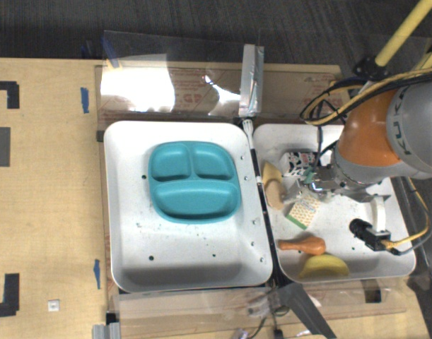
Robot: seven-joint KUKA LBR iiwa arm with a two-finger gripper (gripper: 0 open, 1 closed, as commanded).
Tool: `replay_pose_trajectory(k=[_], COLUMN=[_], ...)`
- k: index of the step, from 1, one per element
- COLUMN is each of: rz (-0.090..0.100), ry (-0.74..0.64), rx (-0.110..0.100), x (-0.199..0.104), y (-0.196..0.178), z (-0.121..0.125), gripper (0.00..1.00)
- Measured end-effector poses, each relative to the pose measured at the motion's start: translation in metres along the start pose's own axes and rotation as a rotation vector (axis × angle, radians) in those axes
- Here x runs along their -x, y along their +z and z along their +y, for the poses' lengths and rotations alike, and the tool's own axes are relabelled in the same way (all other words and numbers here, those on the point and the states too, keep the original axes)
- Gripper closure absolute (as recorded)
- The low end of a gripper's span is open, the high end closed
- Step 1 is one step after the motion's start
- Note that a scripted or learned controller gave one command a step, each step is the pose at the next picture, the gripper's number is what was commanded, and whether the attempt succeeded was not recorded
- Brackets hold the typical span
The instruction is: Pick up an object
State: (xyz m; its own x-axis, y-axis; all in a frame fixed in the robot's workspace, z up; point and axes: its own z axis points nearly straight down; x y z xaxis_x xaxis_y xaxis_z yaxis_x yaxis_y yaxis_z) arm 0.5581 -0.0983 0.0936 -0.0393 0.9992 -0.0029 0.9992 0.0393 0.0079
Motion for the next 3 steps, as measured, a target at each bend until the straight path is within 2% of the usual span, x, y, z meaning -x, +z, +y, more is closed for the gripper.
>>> replay_pose_trajectory(k=[1, 2, 3], rz=[0.002, -0.004, 0.004], ry=[-0.352, -0.484, -0.112], rx=[-0.001, 0.014, -0.003], x=[-0.015, 0.002, 0.010], y=[-0.093, 0.000, 0.006], z=[-0.004, -0.023, -0.008], gripper=[0.00, 0.00, 0.00])
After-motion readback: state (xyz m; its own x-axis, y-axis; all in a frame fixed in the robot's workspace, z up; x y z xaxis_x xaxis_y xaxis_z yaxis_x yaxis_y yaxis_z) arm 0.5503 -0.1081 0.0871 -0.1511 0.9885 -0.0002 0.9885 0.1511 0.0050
